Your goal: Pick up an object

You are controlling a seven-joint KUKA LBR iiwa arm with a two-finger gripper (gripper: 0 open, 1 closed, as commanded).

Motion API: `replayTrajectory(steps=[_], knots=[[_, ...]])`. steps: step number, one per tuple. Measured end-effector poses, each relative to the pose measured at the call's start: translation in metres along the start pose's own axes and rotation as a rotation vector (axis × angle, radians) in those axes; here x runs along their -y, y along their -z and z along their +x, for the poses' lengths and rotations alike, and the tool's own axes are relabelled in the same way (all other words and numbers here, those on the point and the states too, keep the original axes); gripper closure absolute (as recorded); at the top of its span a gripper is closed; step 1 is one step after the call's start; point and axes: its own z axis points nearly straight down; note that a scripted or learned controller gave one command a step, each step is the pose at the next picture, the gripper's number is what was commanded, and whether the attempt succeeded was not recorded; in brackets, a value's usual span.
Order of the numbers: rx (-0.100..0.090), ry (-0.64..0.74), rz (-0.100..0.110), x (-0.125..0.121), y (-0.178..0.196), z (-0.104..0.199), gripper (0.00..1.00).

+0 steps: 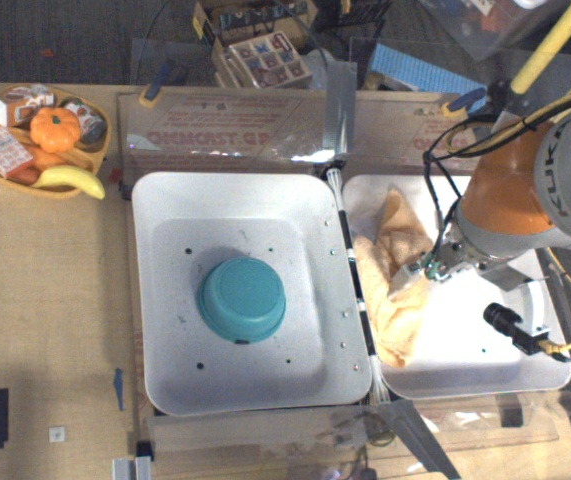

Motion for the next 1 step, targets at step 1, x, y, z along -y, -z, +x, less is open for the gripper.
replayTrajectory(steps=[1], knots=[[-0.001, -0.003, -0.004, -0.0007, 0.0106, -0.0009, 1.0]])
